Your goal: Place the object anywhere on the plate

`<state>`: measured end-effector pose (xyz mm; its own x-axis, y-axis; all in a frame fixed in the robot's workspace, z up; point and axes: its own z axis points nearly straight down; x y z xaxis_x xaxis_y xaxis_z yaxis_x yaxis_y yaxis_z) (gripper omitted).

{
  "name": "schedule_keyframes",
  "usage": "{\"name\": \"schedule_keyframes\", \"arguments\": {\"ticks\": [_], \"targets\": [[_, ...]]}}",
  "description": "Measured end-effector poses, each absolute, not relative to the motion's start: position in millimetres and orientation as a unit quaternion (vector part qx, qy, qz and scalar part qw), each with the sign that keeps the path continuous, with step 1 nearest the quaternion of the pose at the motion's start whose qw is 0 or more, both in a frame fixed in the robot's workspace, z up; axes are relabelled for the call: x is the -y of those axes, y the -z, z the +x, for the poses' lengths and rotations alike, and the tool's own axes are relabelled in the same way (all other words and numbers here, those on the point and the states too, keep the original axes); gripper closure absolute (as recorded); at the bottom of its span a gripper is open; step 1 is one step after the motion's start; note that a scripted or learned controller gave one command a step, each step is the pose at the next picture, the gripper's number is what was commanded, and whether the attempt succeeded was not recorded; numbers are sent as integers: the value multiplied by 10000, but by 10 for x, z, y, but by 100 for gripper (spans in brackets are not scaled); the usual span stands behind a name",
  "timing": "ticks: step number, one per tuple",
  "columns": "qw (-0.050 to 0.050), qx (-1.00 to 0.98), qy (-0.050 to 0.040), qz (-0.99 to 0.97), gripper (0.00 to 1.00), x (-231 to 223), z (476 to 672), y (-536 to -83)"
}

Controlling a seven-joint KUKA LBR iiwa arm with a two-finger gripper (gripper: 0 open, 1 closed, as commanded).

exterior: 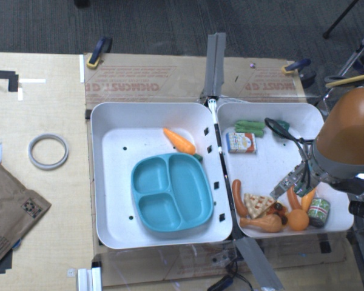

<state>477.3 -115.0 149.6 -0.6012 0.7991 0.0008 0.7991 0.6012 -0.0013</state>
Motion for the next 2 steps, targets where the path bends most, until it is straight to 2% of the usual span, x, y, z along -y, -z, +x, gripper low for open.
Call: {"name": "schedule_keyframes", "arguments": {"ticks": [1,2], "targets": [[-11,8965,-2,-4431,100,1361,5623,-1632],[4,9117,-2,-4110,100,1399,4829,-1724]]}}
